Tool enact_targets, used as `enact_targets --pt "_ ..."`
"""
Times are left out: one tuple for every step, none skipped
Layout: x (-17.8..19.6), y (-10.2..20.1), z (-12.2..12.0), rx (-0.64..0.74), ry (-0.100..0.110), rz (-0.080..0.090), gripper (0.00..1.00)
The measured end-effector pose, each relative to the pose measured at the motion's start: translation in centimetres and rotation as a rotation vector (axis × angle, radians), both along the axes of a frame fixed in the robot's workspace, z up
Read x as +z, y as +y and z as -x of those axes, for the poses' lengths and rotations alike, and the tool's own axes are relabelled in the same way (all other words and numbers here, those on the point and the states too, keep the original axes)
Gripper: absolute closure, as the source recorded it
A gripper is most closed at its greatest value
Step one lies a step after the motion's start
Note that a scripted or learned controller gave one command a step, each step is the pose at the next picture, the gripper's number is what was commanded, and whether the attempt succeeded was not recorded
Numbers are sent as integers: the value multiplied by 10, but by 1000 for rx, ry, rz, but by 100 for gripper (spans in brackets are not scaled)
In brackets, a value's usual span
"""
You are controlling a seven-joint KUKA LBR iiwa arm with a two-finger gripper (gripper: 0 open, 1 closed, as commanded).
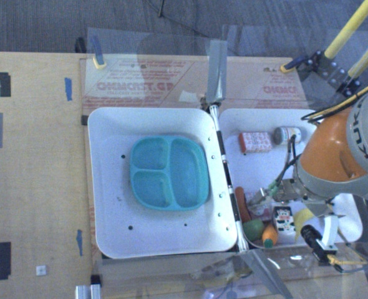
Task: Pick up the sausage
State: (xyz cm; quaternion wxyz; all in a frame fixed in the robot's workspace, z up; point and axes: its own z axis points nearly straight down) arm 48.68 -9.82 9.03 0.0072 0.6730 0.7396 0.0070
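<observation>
Reddish-brown sausage (241, 203) lies along the right bin's (259, 120) left wall, just left of the gripper (270, 195). Grip state: cannot tell. Approach step, I judge; next, shift left, descend over it beside the green fruit (253, 230).

The counter (34, 167) is pale wood, running wide to the left, with black corner marks, a grey patch and short strips of blue tape on its surface. Two shallow white bins sit on it side by side, edges touching: the left bin (106, 185) and the right bin (352, 226). Behind both bins a flat brown cardboard sheet (146, 83) with red print lies on the counter, under clear plastic.
</observation>
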Motion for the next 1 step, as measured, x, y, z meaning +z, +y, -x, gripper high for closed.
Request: enact_targets --pt "0 3 -1 84 -3 8 0"
